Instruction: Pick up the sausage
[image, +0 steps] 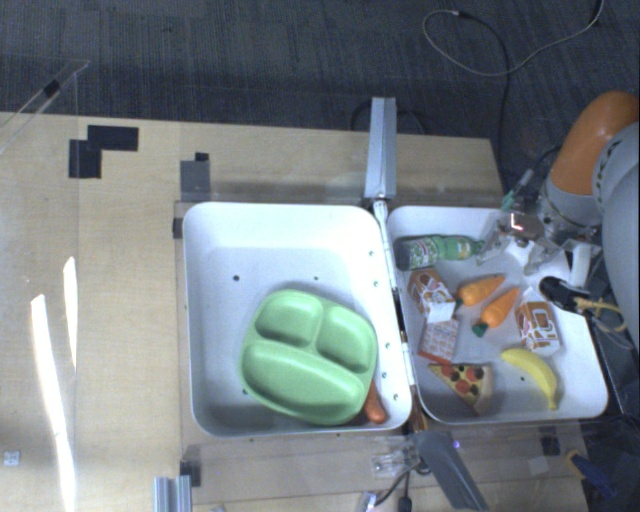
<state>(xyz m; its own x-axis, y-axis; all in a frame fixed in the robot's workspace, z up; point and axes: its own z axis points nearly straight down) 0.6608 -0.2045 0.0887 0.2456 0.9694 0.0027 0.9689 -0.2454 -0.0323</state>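
Observation:
The sausage (374, 406) is a small orange-brown piece in the left bin (215, 300), at the front right corner. It is partly tucked under the edge of a green divided plate (310, 355). My gripper (522, 243) hangs over the back right part of the right bin (590, 400), far from the sausage and just right of a green bottle (440, 248). The wrist hides its tips from this angle.
The right bin holds two carrots (481, 290), a banana (534, 372), a pizza slice (465, 380) and several snack packets (432, 292). A metal divider post (380, 150) stands between the bins at the back. The arm's orange band (590, 140) is at the right.

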